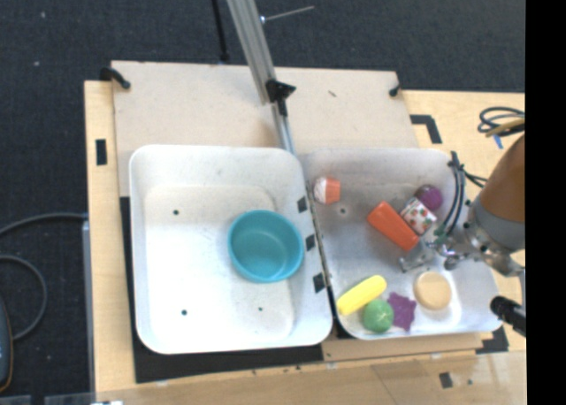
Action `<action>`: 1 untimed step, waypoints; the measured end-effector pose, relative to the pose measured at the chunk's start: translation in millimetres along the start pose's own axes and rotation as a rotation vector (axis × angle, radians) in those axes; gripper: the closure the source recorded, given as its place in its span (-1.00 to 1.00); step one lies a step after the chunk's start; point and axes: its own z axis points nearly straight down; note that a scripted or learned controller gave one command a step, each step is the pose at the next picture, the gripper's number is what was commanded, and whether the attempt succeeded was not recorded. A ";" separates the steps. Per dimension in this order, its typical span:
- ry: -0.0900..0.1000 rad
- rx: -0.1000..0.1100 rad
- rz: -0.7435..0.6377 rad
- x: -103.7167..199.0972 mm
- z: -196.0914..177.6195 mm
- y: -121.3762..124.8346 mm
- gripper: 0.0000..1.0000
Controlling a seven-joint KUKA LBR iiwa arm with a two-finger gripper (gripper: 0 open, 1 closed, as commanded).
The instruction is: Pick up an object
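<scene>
My arm [506,204] comes in from the right edge, mid-frame, w/ the tool [431,251] low over the right bin [354,164]. Fingers are a small dark tangle w/ cables around; can't tell if spread or pressed together, and I see nothing between them.

Things in the right bin, center-right to lower right of frame:
- orange block [392,225], oblong, tilted, just left of the tool.
- white box [418,215] w/ red print, touching the block's upper right end.
- purple ball [430,196], small, glossy, just above the box.
- tan disc [433,291], round, pale, just below the tool.
- yellow piece [361,294], banana-like, lying at a slant near the bin's lower left.
- green ball [378,316] touching the yellow piece's lower side.
- purple lump [402,310], jagged, between green ball and disc.
- orange-and-white cup [327,189], small, alone near the bin's upper left.

Left bin [177,173], center-left: teal bowl [265,246], round, upright, near its right wall.

Both bins sit on the tabletop [221,103].
</scene>
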 end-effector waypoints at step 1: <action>-0.002 -0.005 0.002 -1.2 17.5 0.2 -1.00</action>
